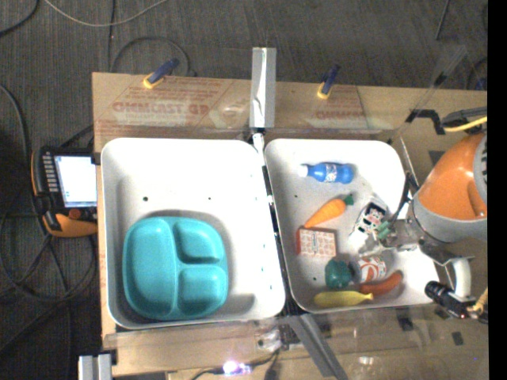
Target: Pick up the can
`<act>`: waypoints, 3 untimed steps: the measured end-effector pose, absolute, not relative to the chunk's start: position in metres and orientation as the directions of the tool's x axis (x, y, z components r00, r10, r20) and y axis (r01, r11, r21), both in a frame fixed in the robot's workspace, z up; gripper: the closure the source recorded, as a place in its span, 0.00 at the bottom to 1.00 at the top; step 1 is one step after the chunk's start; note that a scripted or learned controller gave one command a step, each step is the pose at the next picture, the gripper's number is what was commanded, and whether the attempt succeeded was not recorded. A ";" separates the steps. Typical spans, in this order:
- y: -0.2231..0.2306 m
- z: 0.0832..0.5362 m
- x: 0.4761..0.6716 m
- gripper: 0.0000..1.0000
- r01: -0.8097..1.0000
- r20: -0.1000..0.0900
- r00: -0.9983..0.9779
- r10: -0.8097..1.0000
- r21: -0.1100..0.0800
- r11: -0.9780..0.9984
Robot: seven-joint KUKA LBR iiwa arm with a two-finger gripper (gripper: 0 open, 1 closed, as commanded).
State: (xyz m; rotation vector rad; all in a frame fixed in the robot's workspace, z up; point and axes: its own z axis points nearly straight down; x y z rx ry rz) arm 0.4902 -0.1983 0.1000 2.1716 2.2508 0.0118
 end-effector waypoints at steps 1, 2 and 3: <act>-0.202 0.136 0.484 1.00 0.994 -0.001 0.110 0.994 -0.003 -0.110; -0.202 0.136 0.484 0.00 0.994 -0.001 0.111 0.994 -0.003 -0.111; -0.176 0.090 0.486 0.00 0.983 -0.006 0.181 0.983 0.009 -0.181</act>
